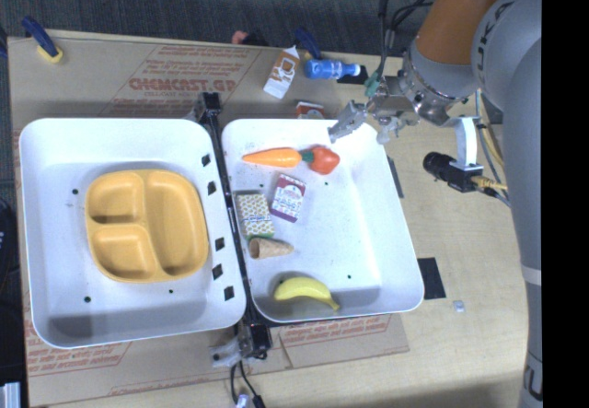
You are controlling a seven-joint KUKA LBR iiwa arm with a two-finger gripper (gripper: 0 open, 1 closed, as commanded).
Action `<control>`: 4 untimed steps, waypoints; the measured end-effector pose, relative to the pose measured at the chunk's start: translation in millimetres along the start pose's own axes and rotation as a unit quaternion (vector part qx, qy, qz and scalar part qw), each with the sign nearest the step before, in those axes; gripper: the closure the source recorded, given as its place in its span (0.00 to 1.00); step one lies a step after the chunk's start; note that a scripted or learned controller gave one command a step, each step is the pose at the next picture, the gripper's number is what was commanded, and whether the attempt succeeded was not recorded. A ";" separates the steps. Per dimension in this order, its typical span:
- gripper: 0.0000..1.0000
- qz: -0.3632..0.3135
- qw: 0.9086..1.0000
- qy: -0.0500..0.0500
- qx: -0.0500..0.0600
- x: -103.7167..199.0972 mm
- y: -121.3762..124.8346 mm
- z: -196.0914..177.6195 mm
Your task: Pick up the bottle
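Note:
The bottle (327, 69) is small and blue with a pale cap, and it lies on its side on the cardboard behind the right bin (386, 240), outside both bins. My gripper (363, 127) hangs over the right bin's back right corner, a short way in front of and to the right of the bottle. Its two fingers stand apart with nothing between them. The grey arm with its orange band comes in from the upper right.
The right bin holds a carrot (273, 157), a red fruit (323, 160), a small box (288, 197), a wafer (252, 211), a cone (269, 248) and a banana (306, 291). A yellow divided plate (147, 224) lies in the left bin (41, 213). A small carton (282, 73) stands beside the bottle.

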State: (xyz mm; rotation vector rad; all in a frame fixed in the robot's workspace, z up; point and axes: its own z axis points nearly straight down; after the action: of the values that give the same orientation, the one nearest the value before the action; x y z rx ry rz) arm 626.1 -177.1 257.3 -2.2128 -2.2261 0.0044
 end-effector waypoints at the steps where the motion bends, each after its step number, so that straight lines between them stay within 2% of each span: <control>1: 1.00 -0.003 1.000 0.000 0.001 0.7 0.4 -10.3; 2: 1.00 0.028 1.000 0.000 0.000 -33.9 -82.8 -33.5; 3: 1.00 0.063 0.998 0.001 0.001 -31.2 -110.2 77.2; 4: 1.00 -0.040 0.999 0.001 0.000 -17.9 -149.7 76.5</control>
State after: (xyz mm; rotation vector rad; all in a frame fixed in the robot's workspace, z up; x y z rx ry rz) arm 476.2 -195.9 181.3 -2.1200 -2.3118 0.0019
